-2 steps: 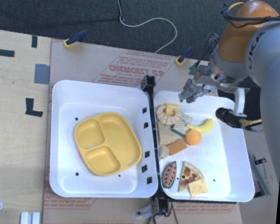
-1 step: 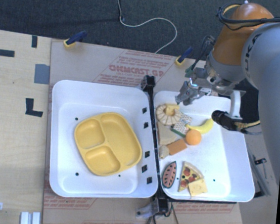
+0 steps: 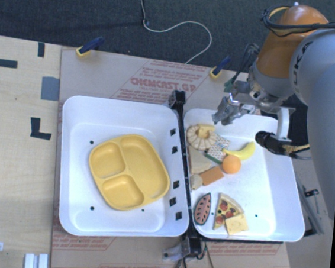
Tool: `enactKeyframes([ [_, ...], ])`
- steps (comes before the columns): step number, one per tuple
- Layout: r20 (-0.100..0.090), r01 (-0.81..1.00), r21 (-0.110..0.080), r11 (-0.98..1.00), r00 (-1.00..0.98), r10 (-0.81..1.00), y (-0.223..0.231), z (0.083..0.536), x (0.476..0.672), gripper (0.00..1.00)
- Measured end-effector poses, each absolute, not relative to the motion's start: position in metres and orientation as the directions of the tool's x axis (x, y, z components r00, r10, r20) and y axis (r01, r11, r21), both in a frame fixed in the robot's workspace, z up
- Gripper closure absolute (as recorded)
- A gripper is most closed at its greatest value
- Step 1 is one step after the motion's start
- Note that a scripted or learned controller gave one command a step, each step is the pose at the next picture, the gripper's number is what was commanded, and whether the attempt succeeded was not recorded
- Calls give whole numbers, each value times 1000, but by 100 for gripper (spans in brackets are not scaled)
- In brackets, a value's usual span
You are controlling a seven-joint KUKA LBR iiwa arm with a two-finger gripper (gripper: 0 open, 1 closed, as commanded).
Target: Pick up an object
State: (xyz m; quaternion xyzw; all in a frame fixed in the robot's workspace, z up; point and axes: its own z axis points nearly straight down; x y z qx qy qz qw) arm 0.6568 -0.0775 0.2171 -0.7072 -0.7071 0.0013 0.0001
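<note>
The right bin (image 3: pixel 280 196) holds several toy foods: a round yellow-white slice (image 3: pixel 203 136), a banana (image 3: pixel 241 151), an orange ball (image 3: pixel 231 164), a brown block (image 3: pixel 211 176), a watermelon slice (image 3: pixel 202 208) and a pizza slice (image 3: pixel 229 213). My gripper (image 3: pixel 225 116) hangs over the bin's far left corner, just above and right of the round slice. I see nothing between its fingers.
The left bin (image 3: pixel 73 150) holds a yellow divided plate (image 3: pixel 128 171). A black divider (image 3: pixel 180 155) runs between the bins. A white cable (image 3: pixel 178 27) lies on the dark surface at the back. The arm's grey body (image 3: pixel 321 87) fills the upper right.
</note>
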Motion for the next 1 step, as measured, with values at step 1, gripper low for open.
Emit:
enactKeyframes([
  [1, -1, 1000, -2, 0, 0, 1000, -74, 217, 643, 100],
])
